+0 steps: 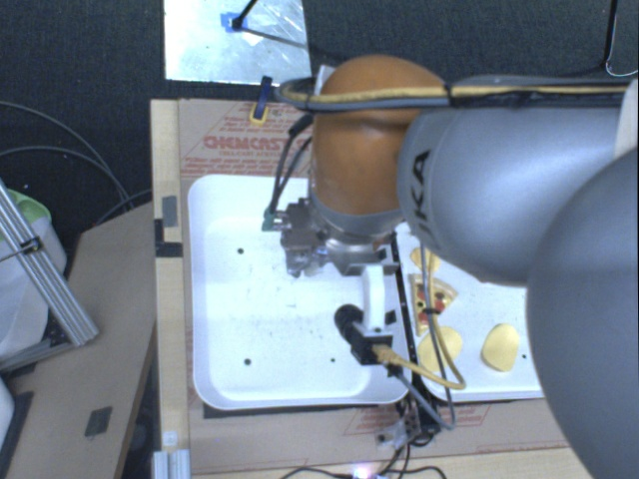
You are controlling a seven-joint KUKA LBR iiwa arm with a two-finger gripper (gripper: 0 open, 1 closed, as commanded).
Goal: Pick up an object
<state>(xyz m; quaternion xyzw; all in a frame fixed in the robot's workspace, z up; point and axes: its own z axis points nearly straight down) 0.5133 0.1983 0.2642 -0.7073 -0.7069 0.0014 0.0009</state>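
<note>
Presently: grey arm [519, 198] with an orange band reaches from the right over the left bin [230, 307]. The pincer [300, 245] hangs above that bin's white floor, toward its back. Its opening and hold cannot be told. Right bin [489, 389]: yellow lump [501, 346] and second yellow lump [449, 342], side by side near the front rim. A red-and-yellow item [435, 297] sits behind them, partly hidden.

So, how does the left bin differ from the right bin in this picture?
The left bin is almost wholly in view, while the arm hides much of the right bin. The left bin's floor shows small dark specks; the right bin holds yellow pieces. Both are white and shallow, and they lie side by side.
</note>
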